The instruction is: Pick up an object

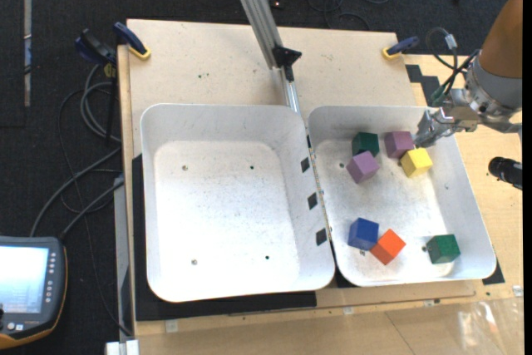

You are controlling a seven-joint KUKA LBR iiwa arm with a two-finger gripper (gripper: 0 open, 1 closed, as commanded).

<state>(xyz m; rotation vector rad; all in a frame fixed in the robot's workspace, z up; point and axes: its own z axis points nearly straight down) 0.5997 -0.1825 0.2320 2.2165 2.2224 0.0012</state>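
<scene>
Dark flooring strewn with cables surrounds a pale bench (pixel 208 62) carrying two shallow white bins. On the right bin (pixel 465 204), the pincer (pixel 431 129) hangs over the far right corner; whether it is released or clenched cannot be told. Just beside it, toward the bin's middle, lies a yellow cube (pixel 416 161), with a purple cube (pixel 398 143), a dark green cube (pixel 365 143) and a second purple cube (pixel 362 166) along the far edge. Blue (pixel 363 234), orange (pixel 387 246) and green cubes (pixel 443 248) sit at the near edge. A left bin (pixel 158 204) adjoins
</scene>
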